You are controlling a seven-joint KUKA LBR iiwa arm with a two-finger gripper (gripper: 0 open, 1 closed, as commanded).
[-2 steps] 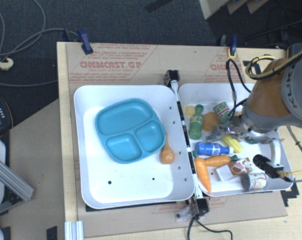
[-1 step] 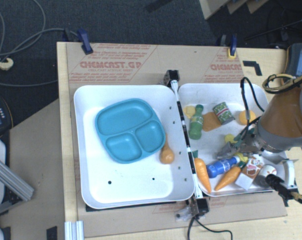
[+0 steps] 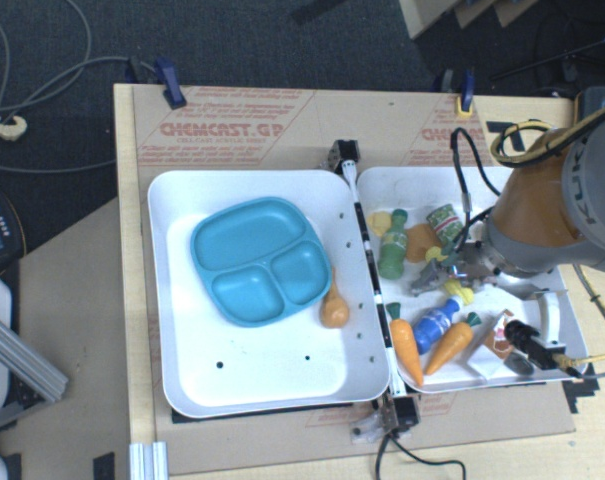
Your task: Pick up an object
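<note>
Grey claw (image 3: 440, 273) sits low in right bin (image 3: 422, 183), center-right of frame, amid crowded toys; whether it grips anything, cannot tell. Nearest: green bottle (image 3: 392, 251), blue bottle (image 3: 437, 323), carrots (image 3: 447, 346). Best to pick one isolated piece and descend straight.
</note>
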